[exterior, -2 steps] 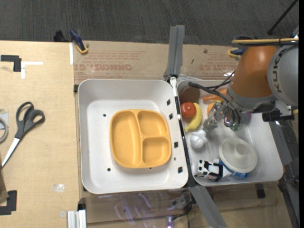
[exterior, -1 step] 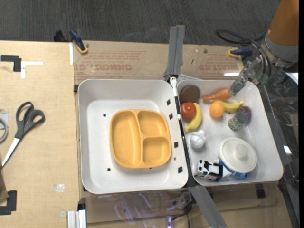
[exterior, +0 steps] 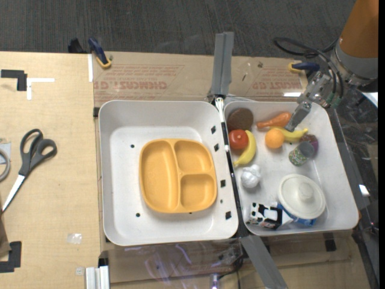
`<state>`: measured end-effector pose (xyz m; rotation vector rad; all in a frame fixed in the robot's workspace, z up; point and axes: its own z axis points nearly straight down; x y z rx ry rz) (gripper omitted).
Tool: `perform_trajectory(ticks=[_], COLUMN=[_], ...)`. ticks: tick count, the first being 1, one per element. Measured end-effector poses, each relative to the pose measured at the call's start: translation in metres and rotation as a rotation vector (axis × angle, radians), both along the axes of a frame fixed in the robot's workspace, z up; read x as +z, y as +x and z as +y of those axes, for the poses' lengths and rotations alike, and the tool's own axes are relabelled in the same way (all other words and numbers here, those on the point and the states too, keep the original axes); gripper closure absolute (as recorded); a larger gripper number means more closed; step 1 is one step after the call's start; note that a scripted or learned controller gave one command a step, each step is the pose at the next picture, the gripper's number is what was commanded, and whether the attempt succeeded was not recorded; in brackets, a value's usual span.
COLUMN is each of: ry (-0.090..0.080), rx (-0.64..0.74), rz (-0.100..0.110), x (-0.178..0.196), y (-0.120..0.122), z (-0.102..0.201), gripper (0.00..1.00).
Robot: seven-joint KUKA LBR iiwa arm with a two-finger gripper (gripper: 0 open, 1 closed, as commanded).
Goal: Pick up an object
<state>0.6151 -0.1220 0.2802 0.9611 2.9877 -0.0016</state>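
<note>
The right bin (exterior: 337,161) holds several small items: a brown round fruit (exterior: 240,118), a red tomato (exterior: 238,139), a yellow banana (exterior: 246,153), a carrot (exterior: 274,120), an orange (exterior: 274,138), a small yellow banana (exterior: 296,135), a purple piece (exterior: 308,144) and a greenish can (exterior: 297,156). Nearer the front lie a white garlic bulb (exterior: 251,176), a white lidded bowl (exterior: 302,196) and a black-and-white toy (exterior: 264,215). My gripper (exterior: 295,124) hangs low over the bin's far side, its tip between the carrot and the small banana. Nothing is seen held.
The left bin (exterior: 114,161) holds a yellow divided plate (exterior: 178,175). Scissors (exterior: 30,155) lie on the wooden bench at far left. A grey bar (exterior: 222,65) and cardboard (exterior: 156,80) sit behind the bins, and cables (exterior: 301,47) trail by the arm at upper right.
</note>
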Motion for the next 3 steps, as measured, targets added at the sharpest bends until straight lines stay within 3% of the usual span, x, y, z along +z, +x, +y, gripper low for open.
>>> perform_trajectory(ticks=[1,2,3], ry=[0.001,0.002,-0.001], rx=[0.029,-0.179,-0.176], rz=[0.002,0.003,-0.005], x=[-0.108,-0.186,-0.175], y=[0.014,0.028,0.03], z=[0.007,-0.005,-0.005], gripper=[0.0,0.0,1.0])
